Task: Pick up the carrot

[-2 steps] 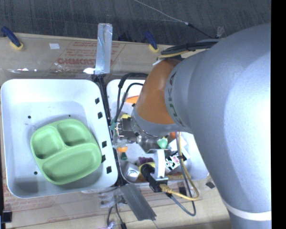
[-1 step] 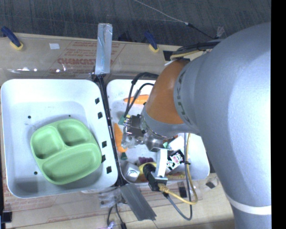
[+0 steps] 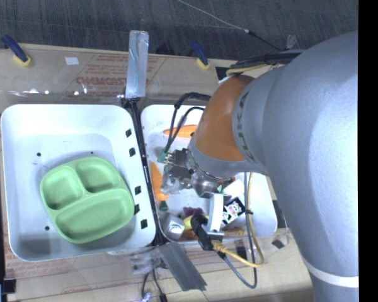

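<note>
The big grey arm [image 3: 302, 143] comes in from the right and takes up most of that side, with its orange band [image 3: 217, 124] sitting right over the right bin [image 3: 152, 121]. Below the band, the metal wrist and end effector [image 3: 176, 175] hang low over the left part of that bin. How it's set can't be told from this angle, the wrist hardware blocks it.

The carrot [image 3: 156, 181] looks like the long orange piece lying along the left wall of the right bin, just beside the divider between the two bins. Its upper end sits just left of the end effector, and the lower end has a little green bit next to it. Whether the end effector touches it can't be told. There's a second orange thing [image 3: 179, 131] near the top of the same bin, partly tucked under the arm, so hard to say what it is.

At the bottom of the right bin there's a small jumble: a shiny can [image 3: 174, 228], something purple [image 3: 192, 213] and a yellow bit. A yellow cable [image 3: 249, 257] loops off the wrist toward the table edge.

The left bin [image 3: 25, 143] holds a green divided plate [image 3: 88, 197], lying flat, well apart from the arm.
</note>
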You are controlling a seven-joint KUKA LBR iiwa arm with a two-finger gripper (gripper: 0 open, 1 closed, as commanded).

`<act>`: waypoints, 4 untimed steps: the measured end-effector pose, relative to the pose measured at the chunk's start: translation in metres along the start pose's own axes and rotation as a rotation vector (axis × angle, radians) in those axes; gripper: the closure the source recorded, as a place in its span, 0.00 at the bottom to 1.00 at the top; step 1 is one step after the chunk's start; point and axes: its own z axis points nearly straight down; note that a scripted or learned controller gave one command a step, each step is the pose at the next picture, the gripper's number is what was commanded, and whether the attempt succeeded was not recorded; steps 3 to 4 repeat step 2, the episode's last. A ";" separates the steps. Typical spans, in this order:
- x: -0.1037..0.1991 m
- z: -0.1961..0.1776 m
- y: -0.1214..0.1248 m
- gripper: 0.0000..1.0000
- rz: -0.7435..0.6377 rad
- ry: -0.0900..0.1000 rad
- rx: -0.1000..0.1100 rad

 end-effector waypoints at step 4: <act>0.043 -0.029 0.011 1.00 0.297 -0.001 -0.001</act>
